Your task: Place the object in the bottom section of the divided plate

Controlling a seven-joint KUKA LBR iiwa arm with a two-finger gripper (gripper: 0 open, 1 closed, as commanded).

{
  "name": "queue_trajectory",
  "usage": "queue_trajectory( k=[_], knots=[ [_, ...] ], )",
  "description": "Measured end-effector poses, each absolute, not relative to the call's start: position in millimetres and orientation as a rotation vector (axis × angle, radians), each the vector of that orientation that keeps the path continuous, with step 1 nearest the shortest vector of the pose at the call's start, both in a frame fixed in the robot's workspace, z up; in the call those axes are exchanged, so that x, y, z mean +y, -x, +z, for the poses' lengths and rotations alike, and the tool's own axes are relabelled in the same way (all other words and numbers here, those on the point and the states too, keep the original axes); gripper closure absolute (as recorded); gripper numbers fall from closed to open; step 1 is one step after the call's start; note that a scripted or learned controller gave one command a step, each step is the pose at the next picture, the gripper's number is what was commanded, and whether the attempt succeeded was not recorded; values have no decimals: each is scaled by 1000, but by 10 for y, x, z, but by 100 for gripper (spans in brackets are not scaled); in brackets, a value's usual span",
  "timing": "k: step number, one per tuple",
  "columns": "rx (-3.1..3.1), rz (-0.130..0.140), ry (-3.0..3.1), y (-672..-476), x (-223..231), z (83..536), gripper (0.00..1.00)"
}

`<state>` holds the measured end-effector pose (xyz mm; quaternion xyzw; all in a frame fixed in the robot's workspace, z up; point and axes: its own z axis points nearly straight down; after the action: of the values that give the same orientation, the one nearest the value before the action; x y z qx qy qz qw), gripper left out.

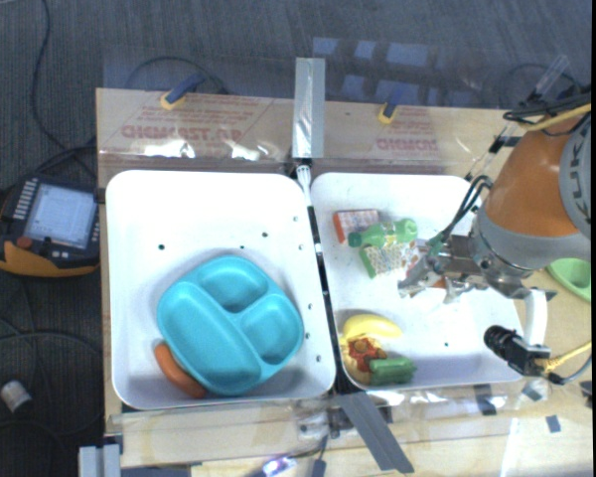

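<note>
A light blue divided plate (228, 326) lies in the left bin (139, 197), tilted toward the bin's front right. Its large section faces the front left, and two smaller sections sit at the top and right. An orange object (174, 366) pokes out from under the plate's front left rim. My gripper (432, 278) hangs over the middle of the right bin (447, 192), just right of a clear speckled packet (387, 258). A small reddish spot shows at the gripper, but I cannot make out what it is.
The right bin also holds a red and white box (356, 222), a green bottle (382, 234), a yellow banana (371, 326), small red pieces (366, 349) and a green piece (389, 369) at the front. The arm's orange band (536, 182) covers the bin's right side.
</note>
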<state>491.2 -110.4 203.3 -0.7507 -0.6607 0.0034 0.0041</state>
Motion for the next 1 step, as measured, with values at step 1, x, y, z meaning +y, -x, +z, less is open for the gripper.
queue_trajectory(
  k=[1],
  knots=[
    [-1877, 16, 2513, -5244, -410, 2273, 100]
  ],
)
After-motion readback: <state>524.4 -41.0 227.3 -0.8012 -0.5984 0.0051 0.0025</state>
